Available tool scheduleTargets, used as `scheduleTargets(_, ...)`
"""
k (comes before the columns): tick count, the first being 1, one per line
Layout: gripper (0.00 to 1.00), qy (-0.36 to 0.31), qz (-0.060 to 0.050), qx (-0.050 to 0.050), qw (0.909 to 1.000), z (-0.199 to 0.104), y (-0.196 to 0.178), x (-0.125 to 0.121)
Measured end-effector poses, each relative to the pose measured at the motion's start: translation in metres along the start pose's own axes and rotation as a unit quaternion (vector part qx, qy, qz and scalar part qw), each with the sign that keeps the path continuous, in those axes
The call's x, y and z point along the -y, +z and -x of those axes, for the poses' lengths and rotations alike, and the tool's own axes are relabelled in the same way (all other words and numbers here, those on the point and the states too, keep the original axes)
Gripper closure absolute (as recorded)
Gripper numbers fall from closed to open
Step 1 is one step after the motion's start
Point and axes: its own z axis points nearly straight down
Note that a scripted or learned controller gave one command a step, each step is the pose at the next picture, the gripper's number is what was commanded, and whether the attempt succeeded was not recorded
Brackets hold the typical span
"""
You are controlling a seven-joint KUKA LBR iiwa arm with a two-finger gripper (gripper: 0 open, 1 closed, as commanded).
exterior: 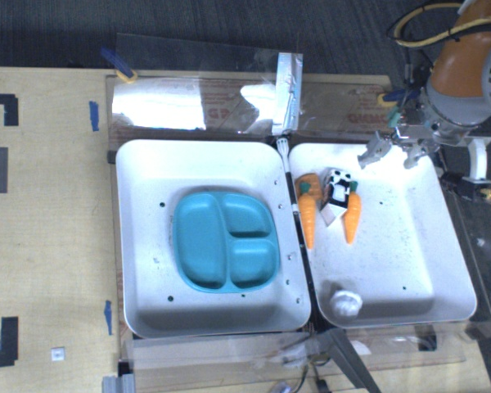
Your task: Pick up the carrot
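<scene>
Hanging spread and empty, the metal fingers (390, 150) flank tapered orange carrots (351, 217).

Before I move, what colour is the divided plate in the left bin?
Light blue. The plate is plainest in the camera view, against the white bin.

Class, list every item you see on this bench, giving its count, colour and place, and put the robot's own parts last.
Bins: two, white, side by side on the bench.
Divided plate: one, blue, in the left bin.
Carrots: two, orange, upper left of the right bin.
Black-and-white toy: one, between the carrots.
Small pale object: one, whitish, near edge of the right bin.
Arm: one, grey and orange, upper right.
Gripper: one, above the right bin's far edge.
</scene>
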Motion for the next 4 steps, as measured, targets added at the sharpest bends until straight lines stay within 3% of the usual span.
scheduleTargets(1,0.0,-0.082,0.014,0.003,0.9965,-0.015,0.075,0.025)
scheduleTargets(2,0.0,-0.053,0.027,0.002,0.9983,-0.019,0.086,0.034)
scheduleTargets(3,0.0,-0.077,0.032,0.008,0.9965,-0.028,0.085,0.05)
scheduleTargets(4,1.0,-0.079,0.031,0.006,0.9964,-0.032,0.076,0.048)
